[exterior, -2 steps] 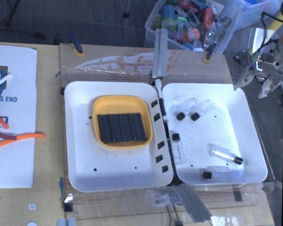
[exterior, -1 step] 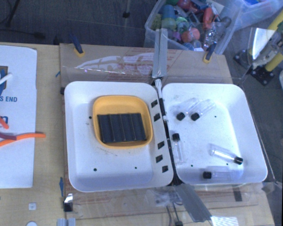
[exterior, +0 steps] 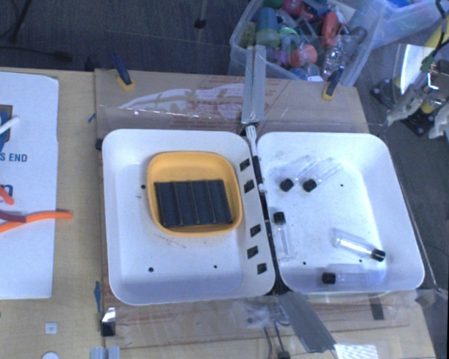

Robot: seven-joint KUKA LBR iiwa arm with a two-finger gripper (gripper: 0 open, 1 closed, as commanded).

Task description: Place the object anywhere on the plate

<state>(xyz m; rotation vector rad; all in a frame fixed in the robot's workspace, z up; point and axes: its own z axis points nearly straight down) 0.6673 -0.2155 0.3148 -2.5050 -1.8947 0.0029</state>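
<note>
— If the object is that dark ribbed block point(exterior: 193, 203), it already lies flat on the yellow plate point(exterior: 155, 169), in the left bin point(exterior: 126, 271).
— And the claw?
— Wide or narrow, I cannot tell from the overhead camera.
— How would the block handle?
— Stiff and fairly light, I'd guess. The ridges should give grip, so take it across the short sides, near the middle.
— And those clear vials point(exterior: 358, 247) in the right bin point(exterior: 358, 154)?
— Four or so, scattered well apart, all lying down. They look slippery, ready to roll, maybe brittle. I'd pinch one across the body just beside its black cap.
— Room to move?
— Plenty above both bins. The plate has a raised rim and the block nearly fills its floor. Watch the ridge where the two bins meet.
</note>
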